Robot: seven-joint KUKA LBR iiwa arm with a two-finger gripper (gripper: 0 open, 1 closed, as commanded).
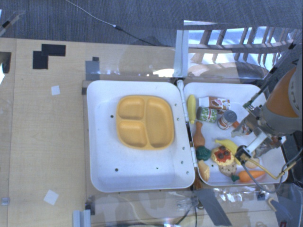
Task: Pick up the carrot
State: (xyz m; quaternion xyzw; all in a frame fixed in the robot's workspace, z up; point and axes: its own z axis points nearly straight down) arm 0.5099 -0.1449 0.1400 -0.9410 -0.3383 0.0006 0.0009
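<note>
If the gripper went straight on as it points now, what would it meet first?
The gripper would probably meet the bare floor of the right bin beside the can; depth is unclear from above. The carrot lies off that line, nearer the front wall.

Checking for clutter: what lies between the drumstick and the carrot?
A pizza-like toy with red toppings lies between the drumstick and the carrot, seen in the camera view.

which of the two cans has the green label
The can nearer the bins' shared wall, beside the long yellow toy; the other can shows a grey lid and red side.
</note>
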